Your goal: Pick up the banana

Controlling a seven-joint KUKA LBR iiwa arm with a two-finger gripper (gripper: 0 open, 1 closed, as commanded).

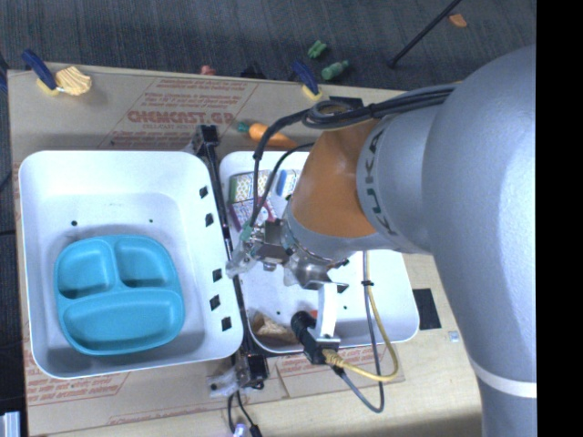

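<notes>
Gripper [273, 248] low in right bin [401, 321], near its left wall; grip state can't tell, wrist blocks it. Banana can't be made out; brownish item [271, 328] at that bin's front edge, unclear what. Left bin [109, 176] holds blue 3-compartment tray [117, 292], front-left. Bench [137, 107] print reads "CHEMCAST". Arm [428, 189] shows "KUKA", partly.

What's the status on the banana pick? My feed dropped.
Arm low over right bin, blocking most of it. Banana unconfirmed from here. Blue divided tray sits in left bin.
</notes>
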